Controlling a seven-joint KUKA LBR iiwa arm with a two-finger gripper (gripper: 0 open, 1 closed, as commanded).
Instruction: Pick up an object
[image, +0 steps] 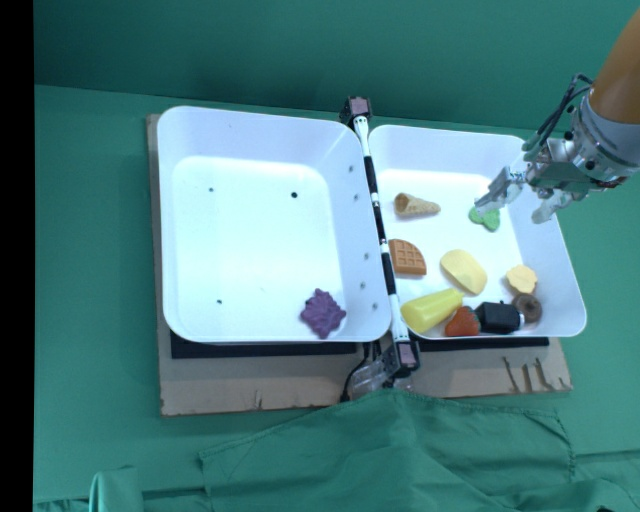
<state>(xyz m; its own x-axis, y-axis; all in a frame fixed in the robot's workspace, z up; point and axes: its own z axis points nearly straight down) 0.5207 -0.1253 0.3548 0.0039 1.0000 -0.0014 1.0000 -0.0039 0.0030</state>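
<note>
My gripper (521, 203) hangs over the far right part of the right bin (452, 134), with its fingers spread open and nothing between them. A small green piece (485, 217) lies on the bin floor just under the left fingertip (496, 193); whether they touch I cannot tell. Also in this bin are an ice-cream cone (415, 206), a brown waffle (407, 258), a pale yellow slice (463, 271), a yellow wedge (431, 310), a red piece (462, 322), a black piece (497, 317), a brown donut (528, 308) and a small yellow chunk (520, 279).
The left bin (250, 122) holds a purple grape bunch (322, 313) near its front right corner. A black-and-white divider bar (375, 215) runs between the bins. Green cloth (400, 450) lies bunched in front of the bench.
</note>
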